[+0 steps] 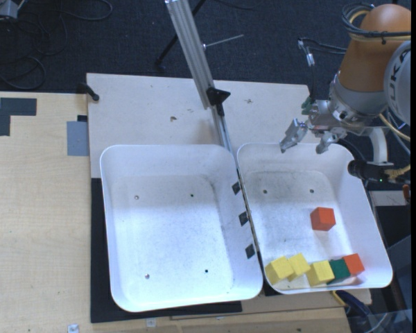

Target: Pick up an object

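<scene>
**Gripper high at far rim, blocks all toward the near side**

Gripper (308,138) hangs over the far edge of the right bin (291,159), fingers spread, nothing between them. Using that bin as reference:

- Orange cube (323,218): alone on the floor, right of centre, well apart from the rest. From the gripper it lies toward the near rim and slightly right. Best candidate in my view, with free space on all sides.
- Near-rim row, touching or nearly so: two yellow blocks (288,266) at the left end, another yellow block (320,272), green block (339,268), orange block (353,263) at the right end. Tight packing probably leaves no finger room.

The cube has no long axis; its faces sit slightly turned against the bin walls, so wrist yaw likely matters.

Blocks look rigid, matte, sharp-edged. The bin is smooth white, shallow, rounded corners, floor speckled with dark marks. The left bin (125,186) matches it.
</scene>
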You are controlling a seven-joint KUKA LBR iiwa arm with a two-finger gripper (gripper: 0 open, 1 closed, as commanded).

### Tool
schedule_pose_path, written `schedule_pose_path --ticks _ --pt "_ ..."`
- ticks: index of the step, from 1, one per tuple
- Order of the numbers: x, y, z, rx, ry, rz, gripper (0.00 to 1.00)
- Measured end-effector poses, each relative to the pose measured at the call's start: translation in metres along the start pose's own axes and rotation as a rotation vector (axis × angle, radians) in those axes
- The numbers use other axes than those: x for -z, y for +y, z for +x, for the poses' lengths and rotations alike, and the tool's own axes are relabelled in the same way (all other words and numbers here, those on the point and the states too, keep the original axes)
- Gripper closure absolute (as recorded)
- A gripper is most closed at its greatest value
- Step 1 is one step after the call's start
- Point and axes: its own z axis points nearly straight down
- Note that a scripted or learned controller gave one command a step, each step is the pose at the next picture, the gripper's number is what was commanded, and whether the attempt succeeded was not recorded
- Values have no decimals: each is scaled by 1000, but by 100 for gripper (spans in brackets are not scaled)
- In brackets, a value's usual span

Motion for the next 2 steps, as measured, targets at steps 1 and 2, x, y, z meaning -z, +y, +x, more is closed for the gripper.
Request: schedule_pose_path --ticks 1,2 --pt "-144 9 -61 -8 1 7 0" --pt "-153 -37 -66 -7 2 1 0"
